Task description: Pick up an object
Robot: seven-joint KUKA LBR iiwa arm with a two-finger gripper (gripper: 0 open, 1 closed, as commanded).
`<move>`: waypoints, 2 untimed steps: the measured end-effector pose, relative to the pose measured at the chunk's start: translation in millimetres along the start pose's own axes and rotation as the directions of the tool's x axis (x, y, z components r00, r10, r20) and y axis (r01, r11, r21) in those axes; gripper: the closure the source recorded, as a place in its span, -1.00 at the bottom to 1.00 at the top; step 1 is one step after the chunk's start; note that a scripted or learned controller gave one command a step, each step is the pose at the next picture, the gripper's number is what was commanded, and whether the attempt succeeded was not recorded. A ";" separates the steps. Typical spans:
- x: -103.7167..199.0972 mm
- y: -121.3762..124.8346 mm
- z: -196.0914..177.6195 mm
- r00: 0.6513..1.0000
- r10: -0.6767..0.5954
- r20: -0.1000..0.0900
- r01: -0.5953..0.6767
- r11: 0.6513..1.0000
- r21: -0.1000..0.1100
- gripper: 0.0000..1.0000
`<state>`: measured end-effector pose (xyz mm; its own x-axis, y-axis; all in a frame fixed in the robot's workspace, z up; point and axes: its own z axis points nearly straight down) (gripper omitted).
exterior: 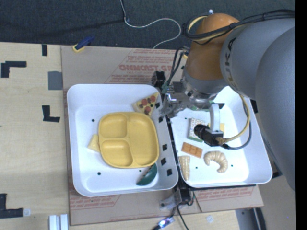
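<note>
The gripper (165, 106) hangs under the grey and orange wrist, low over the divide between the two bins, beside a toy pizza slice (146, 103) in the left bin's far right corner. A large yellow divided plate (128, 139) lies in the middle of the left bin, with a teal piece (147, 176) at its near right edge. In the right bin lie a croissant (217, 160), a brown cracker (192, 150), an ice-cream cone (185, 166) and a white-and-green square (196, 127). The arm hides the far part of the right bin.
The left bin (76, 143) and right bin (256, 152) rest on cardboard. A yellow wedge (93, 143) pokes out from under the plate's left side. A black cabled module (207, 134) hangs from the arm over the right bin. A white cable (144, 23) trails at the back.
</note>
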<state>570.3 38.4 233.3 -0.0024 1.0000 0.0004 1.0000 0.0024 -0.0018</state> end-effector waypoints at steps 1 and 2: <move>-0.2 -4.8 17.5 1.000 0.001 0.002 -0.001 1.000 0.002 1.00; -0.6 3.0 -0.9 1.000 0.001 0.000 -0.001 1.000 -0.001 1.00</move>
